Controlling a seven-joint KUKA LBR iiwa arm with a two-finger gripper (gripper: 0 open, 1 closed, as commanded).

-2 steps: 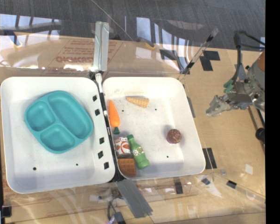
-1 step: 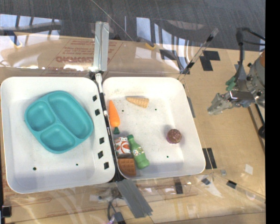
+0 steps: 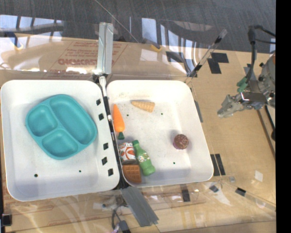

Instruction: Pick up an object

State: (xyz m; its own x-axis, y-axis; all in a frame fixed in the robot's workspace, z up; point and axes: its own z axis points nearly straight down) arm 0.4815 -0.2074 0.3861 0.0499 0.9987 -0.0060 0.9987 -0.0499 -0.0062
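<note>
Waffle (image 3: 131, 173): nearest the camera, at the front edge of the right bin (image 3: 184, 171), touching the green bottle (image 3: 143, 158) and a small can (image 3: 127, 151).
Carrot (image 3: 118, 119): lies along the left wall of the same bin; looks like a light, stiff plastic toy, smooth, so better to take it across its thick middle.
Corn cone (image 3: 143, 105): near the back wall, free on all sides, an easy target.
Dark red ball (image 3: 181, 141): alone on the right; I judge it may roll away.
Left bin (image 3: 19, 178): carries a teal divided plate (image 3: 60, 125).
Pincer (image 3: 229, 107): over the desk (image 3: 233, 140), well apart from the right bin, holding and touching nothing; whether its fingers are apart or together I cannot tell.
</note>
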